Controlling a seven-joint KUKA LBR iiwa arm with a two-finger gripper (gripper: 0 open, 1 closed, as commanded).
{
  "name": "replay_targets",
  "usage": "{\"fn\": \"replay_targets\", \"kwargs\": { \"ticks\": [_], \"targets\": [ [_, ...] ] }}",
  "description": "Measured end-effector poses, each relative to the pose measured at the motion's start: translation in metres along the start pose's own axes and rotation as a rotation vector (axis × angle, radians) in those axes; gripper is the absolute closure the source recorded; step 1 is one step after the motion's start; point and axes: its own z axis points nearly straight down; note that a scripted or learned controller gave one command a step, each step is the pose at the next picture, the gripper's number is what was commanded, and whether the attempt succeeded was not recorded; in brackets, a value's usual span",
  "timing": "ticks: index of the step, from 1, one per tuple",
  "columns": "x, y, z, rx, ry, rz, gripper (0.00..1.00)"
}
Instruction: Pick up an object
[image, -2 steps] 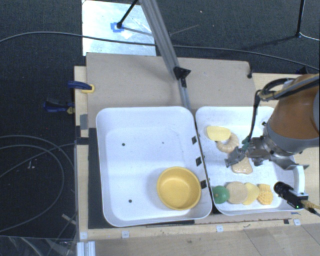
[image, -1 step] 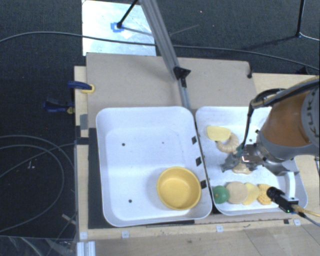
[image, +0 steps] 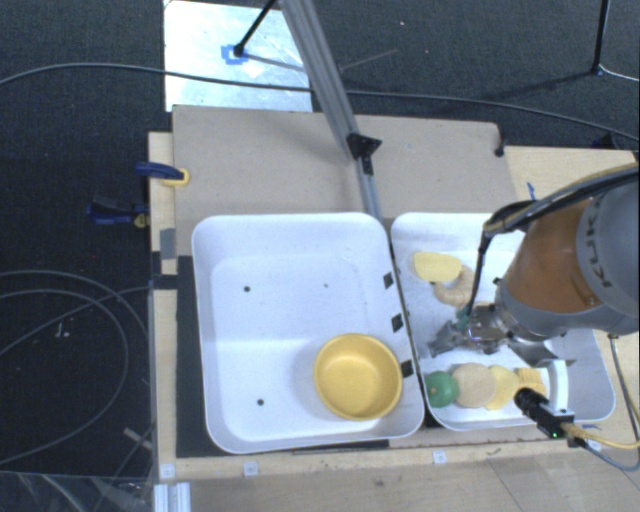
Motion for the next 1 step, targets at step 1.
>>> {"fn": "replay_targets", "kwargs": {
  "ticks": [1],
  "targets": [
    [-0.0001,0.0009,-0.0125,-0.004,0.0,0.0,1.0]
  ]
}}
